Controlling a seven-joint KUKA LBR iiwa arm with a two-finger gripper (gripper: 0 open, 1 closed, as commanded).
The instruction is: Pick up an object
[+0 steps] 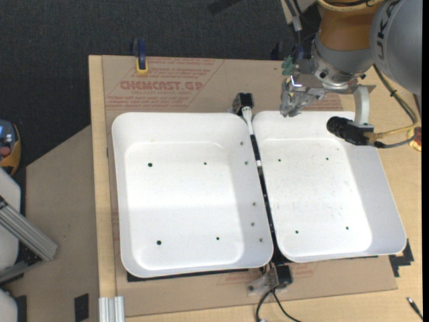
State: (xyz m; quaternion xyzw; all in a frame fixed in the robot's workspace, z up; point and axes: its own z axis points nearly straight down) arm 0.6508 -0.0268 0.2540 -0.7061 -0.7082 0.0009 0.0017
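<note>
My gripper [291, 107] hangs over the far rim of the right bin [322, 200], close to that bin's back left corner. It is small and metallic, below the grey wrist and the orange band [348, 5]. I see nothing held at its tip. The left bin [181, 200] lies beside it; both bins show plain white floors with a few small dark dots. A black rounded part [345, 129] attached to the arm by a white bracket sticks out over the right bin's back edge.
Both bins rest on a brown cardboard sheet [167, 79], fixed at the back by a blue clamp [140, 54]. A black clip [242, 102] and strip join the bins along the middle. Cables and a connector [271, 280] lie at the front edge.
</note>
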